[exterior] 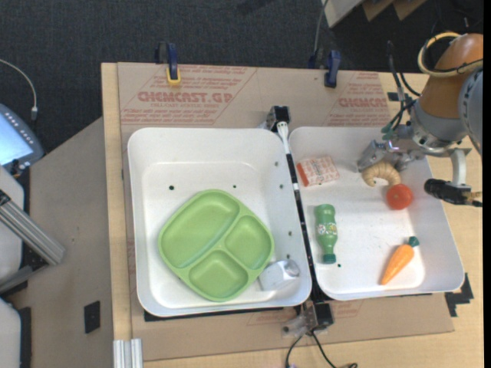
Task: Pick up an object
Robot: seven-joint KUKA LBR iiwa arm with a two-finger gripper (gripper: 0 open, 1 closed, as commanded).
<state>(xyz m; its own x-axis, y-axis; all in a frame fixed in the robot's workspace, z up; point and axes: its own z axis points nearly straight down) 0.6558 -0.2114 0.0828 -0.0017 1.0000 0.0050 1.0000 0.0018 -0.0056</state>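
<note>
Camera view, near edge of right bin (pixel 437 274): I see a carrot (pixel 398 261) lying by the near right corner and a green bottle (pixel 326 234) lying along the bin's left wall.
Left bin (pixel 146 205): I see a green divided plate (pixel 215 243) and a small clear cup (pixel 278 274) tipped at the near right corner.
Middle of right bin: a red tomato (pixel 399 196) sits toward the right edge.
Far part of right bin: a pink packet (pixel 317 170) lies near the far left corner; a tan croissant (pixel 381 174) lies just beyond the tomato.
Gripper (pixel 381 154): low over the croissant's far side, seemingly touching it; I cannot tell how the jaws stand.
Step in hand: I judge this the descent onto the croissant, grasp not yet confirmed.
Next move: I'd want the croissant squarely between the jaws, then a close and a straight lift clear of the tomato.
</note>
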